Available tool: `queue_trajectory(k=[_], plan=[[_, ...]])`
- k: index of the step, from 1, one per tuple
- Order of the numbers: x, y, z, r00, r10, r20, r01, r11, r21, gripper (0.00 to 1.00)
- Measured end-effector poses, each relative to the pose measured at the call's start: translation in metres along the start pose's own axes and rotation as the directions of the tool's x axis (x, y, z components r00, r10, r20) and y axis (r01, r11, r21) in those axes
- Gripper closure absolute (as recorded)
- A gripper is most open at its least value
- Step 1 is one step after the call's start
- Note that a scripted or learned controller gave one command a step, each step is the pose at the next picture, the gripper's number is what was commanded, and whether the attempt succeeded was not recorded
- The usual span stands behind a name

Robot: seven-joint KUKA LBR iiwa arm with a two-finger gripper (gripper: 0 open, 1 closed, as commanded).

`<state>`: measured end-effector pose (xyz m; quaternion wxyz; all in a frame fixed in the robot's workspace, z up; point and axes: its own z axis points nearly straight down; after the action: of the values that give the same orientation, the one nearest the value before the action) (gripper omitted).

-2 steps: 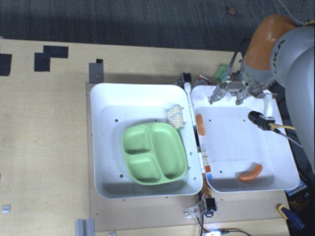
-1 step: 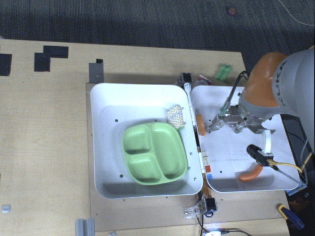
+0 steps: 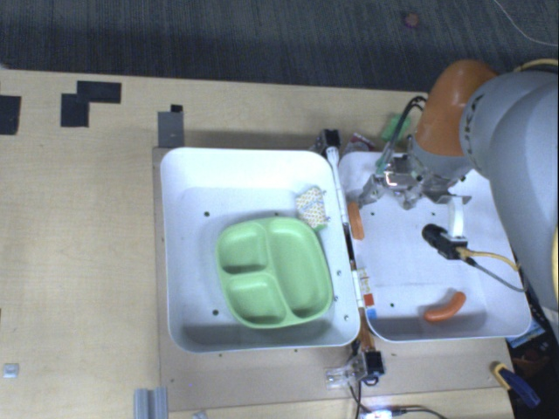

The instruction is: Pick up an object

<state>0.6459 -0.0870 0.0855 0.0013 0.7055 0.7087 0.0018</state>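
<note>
Sausage (image 3: pixel 445 306) lies near the right bin's (image 3: pixel 489 326) front wall, long axis roughly along that wall. Gripper (image 3: pixel 395 186) hangs well apart toward the back; whether it is gripping anything cannot be told.

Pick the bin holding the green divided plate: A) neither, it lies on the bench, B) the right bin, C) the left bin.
C: the green plate lies flat inside the left bin, below a small patterned item by the bin's right wall.
</note>
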Motion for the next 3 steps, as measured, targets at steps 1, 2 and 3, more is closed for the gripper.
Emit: queue_trajectory(k=[1,2,3], plan=[[0.001,0.002,-0.012,1.000,-0.003,0.000,0.003,1.000,-0.006,1.00],[-0.054,-0.005,-0.073,1.000,0.002,0.002,-0.002,1.000,-0.001,1.00],[-0.053,-0.005,-0.072,1.000,0.001,0.001,-0.001,1.000,0.000,0.00]])
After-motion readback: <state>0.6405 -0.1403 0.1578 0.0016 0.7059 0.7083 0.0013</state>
